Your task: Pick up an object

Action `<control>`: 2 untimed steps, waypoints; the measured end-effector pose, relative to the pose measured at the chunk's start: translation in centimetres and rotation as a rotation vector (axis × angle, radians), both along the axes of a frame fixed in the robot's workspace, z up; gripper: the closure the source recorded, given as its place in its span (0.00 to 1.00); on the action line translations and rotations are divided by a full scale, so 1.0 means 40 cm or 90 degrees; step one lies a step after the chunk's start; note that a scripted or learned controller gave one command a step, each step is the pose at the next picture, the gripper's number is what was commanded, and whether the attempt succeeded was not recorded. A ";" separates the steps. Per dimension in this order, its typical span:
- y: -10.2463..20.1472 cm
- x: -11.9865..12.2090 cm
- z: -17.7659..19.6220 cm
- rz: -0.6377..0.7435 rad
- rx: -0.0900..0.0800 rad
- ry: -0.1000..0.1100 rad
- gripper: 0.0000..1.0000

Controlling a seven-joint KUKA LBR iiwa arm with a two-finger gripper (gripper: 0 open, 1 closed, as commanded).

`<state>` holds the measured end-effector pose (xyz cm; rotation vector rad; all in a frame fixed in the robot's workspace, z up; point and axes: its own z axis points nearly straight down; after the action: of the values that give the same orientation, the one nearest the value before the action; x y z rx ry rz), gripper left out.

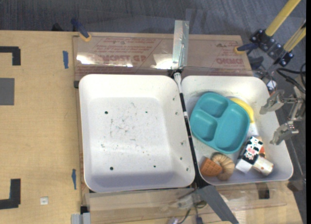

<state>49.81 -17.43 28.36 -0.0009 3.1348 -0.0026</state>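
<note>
Right bin [210,83] has a teal tray [218,121], a yellow thing [244,107] under it, a croissant toy [218,165] and a small cow-print toy [252,150]. Tool [283,116] sits at its right rim, can't tell its state.

Even, fairly bright overhead light fills the scene. Strong glare streaks the clear plastic sheet [126,55] behind the bins. The left white bin [92,121] looks nearly washed out, with soft shadow along its walls. The teal divided plate [218,121] casts little shadow. Detail is soft and slightly grainy throughout.
</note>
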 end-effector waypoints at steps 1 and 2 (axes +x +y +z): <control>-0.103 0.055 -0.138 -0.316 0.002 0.004 0.00; -0.120 0.200 -0.480 -0.520 0.005 -0.005 0.00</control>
<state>57.83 -22.22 9.17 1.2423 2.8704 0.0056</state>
